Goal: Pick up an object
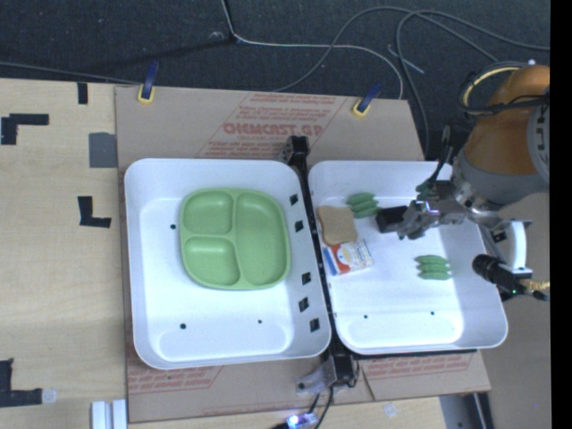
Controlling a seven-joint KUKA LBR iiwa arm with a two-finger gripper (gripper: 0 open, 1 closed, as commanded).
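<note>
Over the right bin [483, 329] my pincer [390, 219] hangs, and whether it's released or clenched I can't tell. Just left lie the green pod [362, 205] and bread slice [337, 224]; descending between them, I'd probably grab nothing.

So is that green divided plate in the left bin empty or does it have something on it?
Empty: the green divided plate shows three bare compartments, lying flat in the left bin.
</note>
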